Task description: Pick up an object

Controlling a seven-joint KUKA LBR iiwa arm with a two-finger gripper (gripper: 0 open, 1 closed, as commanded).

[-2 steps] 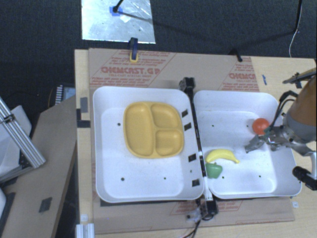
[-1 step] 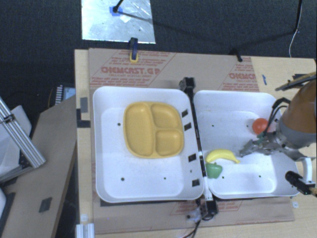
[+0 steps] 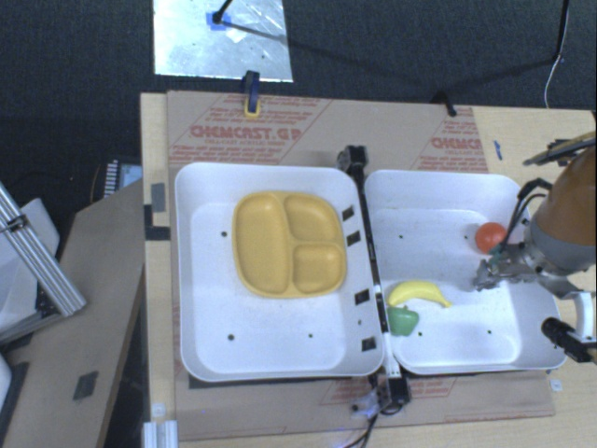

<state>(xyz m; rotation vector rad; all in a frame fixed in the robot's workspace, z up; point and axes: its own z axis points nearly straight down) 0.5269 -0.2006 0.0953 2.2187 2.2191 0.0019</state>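
Observation:
In the right bin (image 3: 438, 199) lie a yellow banana (image 3: 419, 293), a green pepper-like piece (image 3: 403, 321) just below it, and an orange-red ball (image 3: 490, 237) near the right wall. My gripper (image 3: 488, 275) hangs low over the bin floor, right of the banana and just below the ball, touching neither as far as I can see. The arm's orange band (image 3: 571, 208) shows at the right edge.
The left bin (image 3: 201, 278) holds a yellow divided plate (image 3: 287, 244). A black divider (image 3: 367, 250) with clips runs between the bins. Cardboard (image 3: 280, 129) lies under both bins, with a cable (image 3: 392, 68) crossing behind.

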